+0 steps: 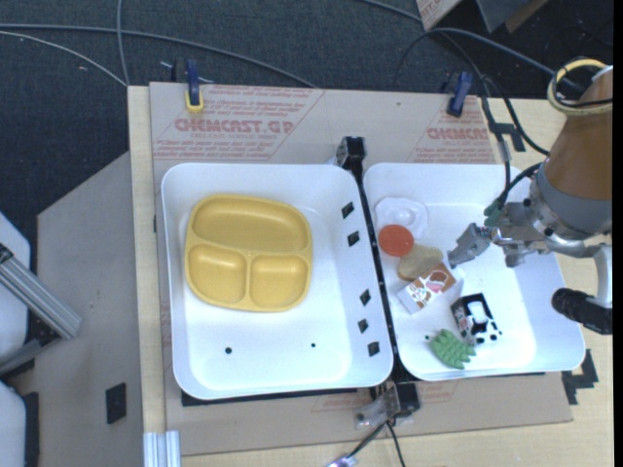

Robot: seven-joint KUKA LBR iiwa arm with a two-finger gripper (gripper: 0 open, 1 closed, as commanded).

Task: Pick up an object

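Arm's jaws (474,244) slightly parted, holding nothing, over right bin (545,343) centre, small toys (426,282) clustered near its left edge, yellow tray (249,251) in left bin (282,343).

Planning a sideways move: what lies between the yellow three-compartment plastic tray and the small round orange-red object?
In the camera view, bare white floor of the left bin and the black divider between bins separate the yellow tray from the orange-red round object.
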